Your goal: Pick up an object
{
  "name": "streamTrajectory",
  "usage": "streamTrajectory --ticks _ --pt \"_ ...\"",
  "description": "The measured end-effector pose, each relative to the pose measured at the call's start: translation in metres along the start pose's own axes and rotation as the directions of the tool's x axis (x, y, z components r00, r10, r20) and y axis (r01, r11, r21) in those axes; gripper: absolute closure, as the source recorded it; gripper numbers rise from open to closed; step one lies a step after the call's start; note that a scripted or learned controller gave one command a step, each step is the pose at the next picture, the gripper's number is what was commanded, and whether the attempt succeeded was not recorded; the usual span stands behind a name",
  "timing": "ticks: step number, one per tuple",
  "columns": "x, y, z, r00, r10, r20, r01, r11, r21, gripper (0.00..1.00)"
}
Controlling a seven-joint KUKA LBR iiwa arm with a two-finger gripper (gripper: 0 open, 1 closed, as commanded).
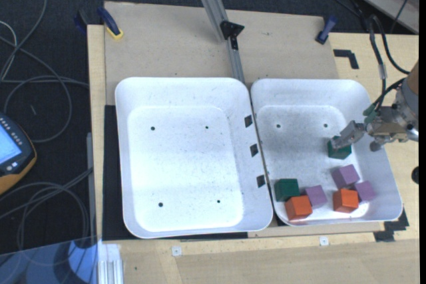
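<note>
Tool (363, 138) is sitting over the green block (340, 151) in right bin (303, 91); finger state unclear. I'd centre the block before closing.

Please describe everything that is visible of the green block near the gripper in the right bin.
The green block is a small dark green cube that looks matte and solid. It lies in the right bin, towards its right side, apart from the cluster of blocks at the front. The gripper is directly over it and covers its upper part, so its full shape and tilt cannot be judged. Whether the fingers touch it cannot be told.
</note>
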State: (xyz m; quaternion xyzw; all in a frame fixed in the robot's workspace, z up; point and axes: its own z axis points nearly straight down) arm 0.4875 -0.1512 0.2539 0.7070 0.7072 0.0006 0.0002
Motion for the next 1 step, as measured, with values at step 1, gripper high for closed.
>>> streamTrajectory --ticks 1 --pt "-0.0270 0.0084 -0.0099 1.000 0.001 0.002 -0.001 1.000 -0.002 0.00"
